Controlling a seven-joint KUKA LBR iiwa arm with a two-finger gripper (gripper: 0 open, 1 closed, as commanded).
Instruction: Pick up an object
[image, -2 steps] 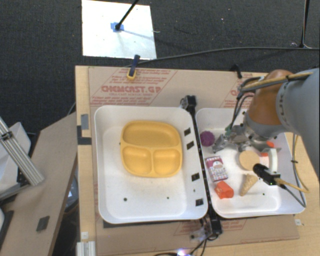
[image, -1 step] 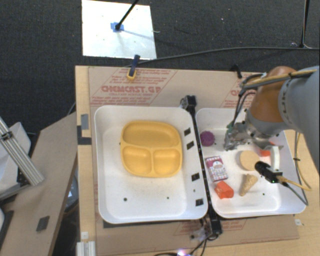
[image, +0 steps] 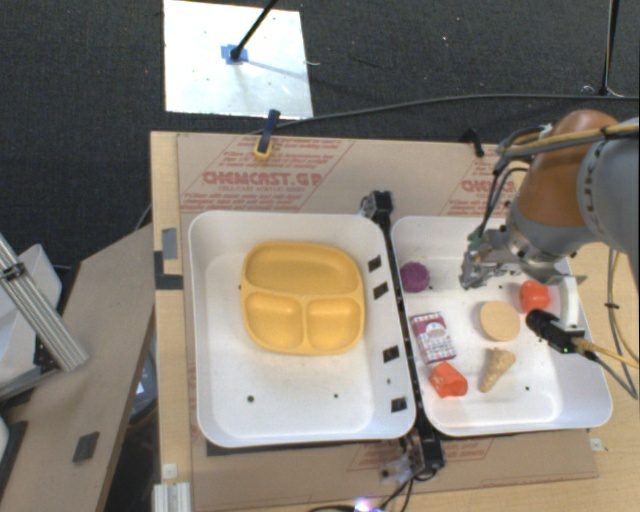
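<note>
Tan disc (image: 499, 321) just below pincer (image: 478, 274)

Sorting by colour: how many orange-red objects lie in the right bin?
2: one orange-red block near the front beside the dividing rim, another orange-red piece toward the right, under the arm. Others may be hidden.

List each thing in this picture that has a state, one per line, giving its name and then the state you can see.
Yellow divided plate: upright, lying flat in the left bin.
Purple ball: resting loose in the right bin.
Small carton: lying flat.
Cone: on its side.
Tan disc: lying flat.
End effector: low over the right bin.
</note>
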